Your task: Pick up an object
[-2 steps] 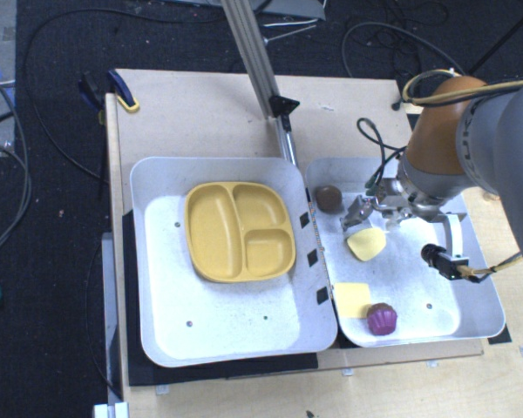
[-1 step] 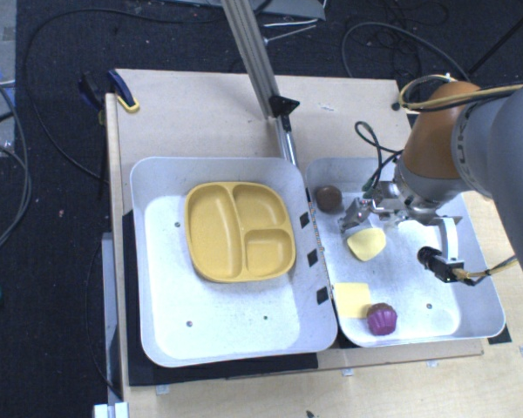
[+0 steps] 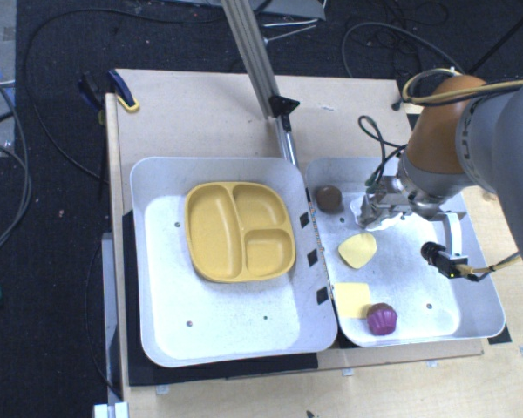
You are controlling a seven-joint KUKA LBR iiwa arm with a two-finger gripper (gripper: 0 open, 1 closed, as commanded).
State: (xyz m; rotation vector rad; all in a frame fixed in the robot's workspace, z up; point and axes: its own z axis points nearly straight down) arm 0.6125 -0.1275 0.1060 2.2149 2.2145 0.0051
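Bench bears two white bins (image 3: pixel 157 259). We see the gripper (image 3: pixel 372 209) above a pale yellow piece (image 3: pixel 357 251), its orientation unclear. Grip: we cannot tell.

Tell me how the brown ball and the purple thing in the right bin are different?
The brown ball is dull brown and smooth; the purple thing is bright purple and looks ridged. The brown ball sits at the bin's far side, near the gripper; the purple thing sits at the near edge. Both are small, roundish and lie loose.

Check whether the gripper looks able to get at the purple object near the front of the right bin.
Probably yes. The purple object lies uncovered in the right bin, beside the yellow square block, with nothing on top. The gripper hovers farther back in the same bin.
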